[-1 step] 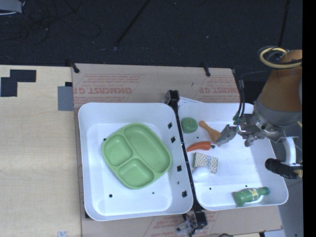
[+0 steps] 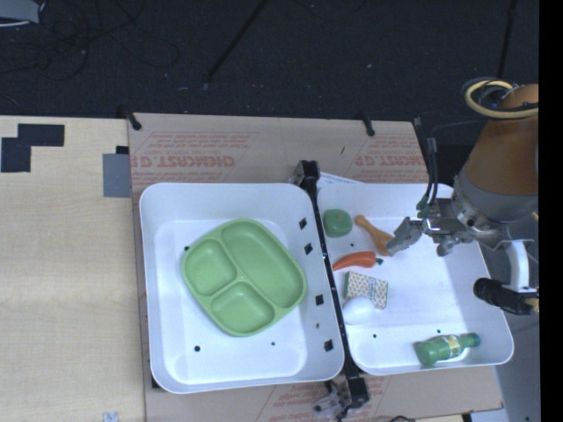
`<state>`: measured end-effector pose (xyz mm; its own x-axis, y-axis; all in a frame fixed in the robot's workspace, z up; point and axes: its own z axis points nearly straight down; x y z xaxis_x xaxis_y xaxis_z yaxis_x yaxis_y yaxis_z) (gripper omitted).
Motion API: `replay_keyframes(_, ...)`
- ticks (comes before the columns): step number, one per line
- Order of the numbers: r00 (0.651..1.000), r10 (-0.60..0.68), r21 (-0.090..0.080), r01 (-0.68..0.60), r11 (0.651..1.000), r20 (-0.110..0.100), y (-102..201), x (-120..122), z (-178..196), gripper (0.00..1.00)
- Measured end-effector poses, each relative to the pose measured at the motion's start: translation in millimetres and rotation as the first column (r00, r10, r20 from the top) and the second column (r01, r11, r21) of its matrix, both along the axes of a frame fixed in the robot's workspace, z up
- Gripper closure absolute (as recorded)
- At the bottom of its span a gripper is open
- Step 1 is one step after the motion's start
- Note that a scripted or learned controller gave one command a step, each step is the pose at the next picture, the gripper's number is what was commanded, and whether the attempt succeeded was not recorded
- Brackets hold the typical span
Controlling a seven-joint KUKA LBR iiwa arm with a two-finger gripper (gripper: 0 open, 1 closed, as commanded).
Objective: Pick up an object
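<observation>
The gripper (image 2: pixel 403 237) hung low over the right bin (image 2: pixel 479 341); whether it was open or closed I cannot tell. At its nine o'clock lay a drumstick (image 2: pixel 373 231), at seven a carrot (image 2: pixel 355 260), neither visibly held.

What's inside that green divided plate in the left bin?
The green plate lies in the left bin, and its three compartments hold nothing visible. Whatever is under the plate is covered. The food toys all lie in the right bin.
</observation>
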<state>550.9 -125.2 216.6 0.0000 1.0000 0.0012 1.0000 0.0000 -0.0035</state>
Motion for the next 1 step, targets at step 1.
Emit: replay_keyframes(1, 1.0, 0.0, 0.0, 0.0, 1.0, -0.004, 3.3, 6.8, -47.7, 0.0)
